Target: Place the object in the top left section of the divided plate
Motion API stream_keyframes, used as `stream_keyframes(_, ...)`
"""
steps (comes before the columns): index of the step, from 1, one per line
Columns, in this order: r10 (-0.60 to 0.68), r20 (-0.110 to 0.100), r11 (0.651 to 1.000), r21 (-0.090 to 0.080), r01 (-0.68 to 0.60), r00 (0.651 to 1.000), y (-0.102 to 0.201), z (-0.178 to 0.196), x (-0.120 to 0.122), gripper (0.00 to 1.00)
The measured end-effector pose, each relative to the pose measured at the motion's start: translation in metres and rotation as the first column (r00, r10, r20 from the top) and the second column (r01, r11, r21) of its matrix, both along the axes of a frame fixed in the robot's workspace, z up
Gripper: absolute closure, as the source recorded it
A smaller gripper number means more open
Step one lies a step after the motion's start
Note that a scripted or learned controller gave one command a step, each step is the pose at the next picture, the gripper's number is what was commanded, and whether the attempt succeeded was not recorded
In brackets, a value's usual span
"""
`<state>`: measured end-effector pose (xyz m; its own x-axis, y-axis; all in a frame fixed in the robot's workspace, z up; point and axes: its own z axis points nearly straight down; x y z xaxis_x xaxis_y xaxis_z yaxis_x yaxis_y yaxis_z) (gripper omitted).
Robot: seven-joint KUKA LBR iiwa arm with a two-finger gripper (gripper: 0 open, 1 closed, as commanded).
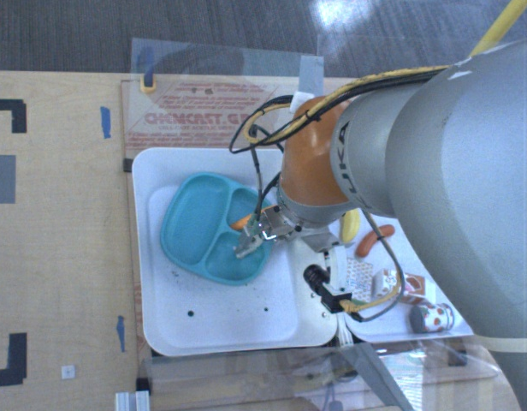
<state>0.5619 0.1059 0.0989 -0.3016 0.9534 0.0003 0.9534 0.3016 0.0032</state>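
A small orange object [240, 223] sits at the tip of the pincer [257, 234], right over the teal divided plate [195, 225], near the ridge between the plate's right-hand sections. It appears to be pinched between the fingers, so I judge the pincer clenched on it, though the piece is tiny and partly hidden by the metal.

The plate lies tilted in the left white bin [161, 315], one large section to the left and two smaller ones on the arm's side. The object hangs close to a divider, so a release here could drop it on the ridge and let it roll into the wrong section. Which section counts as top left is also hard to read with the plate turned as it is.

The grip looks shallow; a slip in mid-move would spill the piece onto the bin floor. The cables [255, 139] looping off the wrist could snag. In the right bin [469, 328] a banana [350, 226], a sausage [374, 241] and other toys lie well apart from the plate.
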Motion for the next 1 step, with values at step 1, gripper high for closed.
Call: stream_keyframes(1, 0.007, -0.002, 1.000, -0.001, -0.007, 1.000, -0.0453, 0.0857, -0.0456, 0.00)
